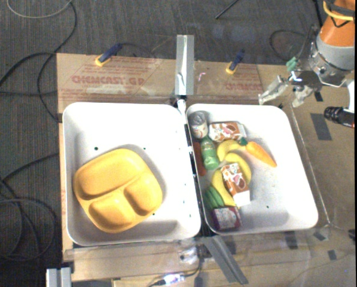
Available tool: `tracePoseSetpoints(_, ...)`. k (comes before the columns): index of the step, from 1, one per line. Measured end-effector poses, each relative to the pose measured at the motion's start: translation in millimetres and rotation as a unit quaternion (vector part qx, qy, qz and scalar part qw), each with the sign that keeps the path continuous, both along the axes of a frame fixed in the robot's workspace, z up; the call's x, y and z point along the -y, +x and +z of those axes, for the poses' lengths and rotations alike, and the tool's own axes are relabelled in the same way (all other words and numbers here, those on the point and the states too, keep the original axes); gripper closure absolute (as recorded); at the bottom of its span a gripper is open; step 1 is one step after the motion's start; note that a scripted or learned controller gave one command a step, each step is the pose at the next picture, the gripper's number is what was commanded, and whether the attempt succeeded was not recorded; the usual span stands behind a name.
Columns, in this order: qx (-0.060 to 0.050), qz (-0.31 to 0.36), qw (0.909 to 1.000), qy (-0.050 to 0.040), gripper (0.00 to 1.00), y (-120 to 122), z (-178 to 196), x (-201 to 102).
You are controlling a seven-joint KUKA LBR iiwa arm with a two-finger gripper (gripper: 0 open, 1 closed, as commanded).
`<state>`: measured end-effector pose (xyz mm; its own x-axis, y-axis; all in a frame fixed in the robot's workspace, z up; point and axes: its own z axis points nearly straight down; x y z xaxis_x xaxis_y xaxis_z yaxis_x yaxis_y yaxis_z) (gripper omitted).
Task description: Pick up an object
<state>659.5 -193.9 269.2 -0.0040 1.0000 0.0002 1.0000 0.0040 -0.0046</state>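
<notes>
Claw point(287, 92) hangs open above right bin's point(298, 166) far-right corner, holding nothing.

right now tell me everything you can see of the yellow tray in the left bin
The yellow tray looks like smooth moulded plastic with rounded corners and three compartments: one large, two smaller. It lies flat, open side up and turned at an angle, on the floor of the left bin, toward its front-left. Nothing rests in it.

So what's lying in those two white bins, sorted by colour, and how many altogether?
Yellow: 3, the divided plate and two bananas
Orange: 1, a carrot
Green: 2, a bottle and a vegetable
Other: 4, a can, two cartons, a purple packet
Total: 10
</notes>
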Motion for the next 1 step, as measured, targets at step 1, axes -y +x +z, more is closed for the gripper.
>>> tracePoseSetpoints(1,0.012,-0.001,0.9999,-0.0029,0.0,-9.1,-147.0,-7.1)
